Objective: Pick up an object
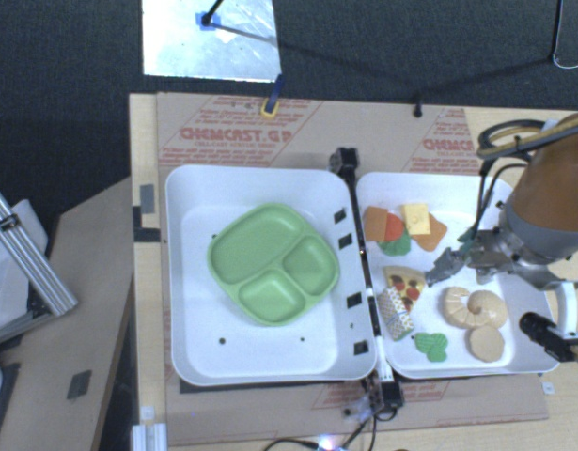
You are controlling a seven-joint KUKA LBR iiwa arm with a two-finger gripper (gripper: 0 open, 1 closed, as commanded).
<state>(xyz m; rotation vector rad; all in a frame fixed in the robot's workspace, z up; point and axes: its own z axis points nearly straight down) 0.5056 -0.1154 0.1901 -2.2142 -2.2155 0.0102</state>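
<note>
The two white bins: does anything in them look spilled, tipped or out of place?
Nothing stands out. The green divided plate lies flat in the left bin, turned at a slant. The toy food, including a pizza slice and a croissant, lies loosely clustered in the right bin, none over the rim.

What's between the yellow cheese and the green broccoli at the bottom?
In the camera view, the pizza slice lies between the yellow cheese and the broccoli.
</note>
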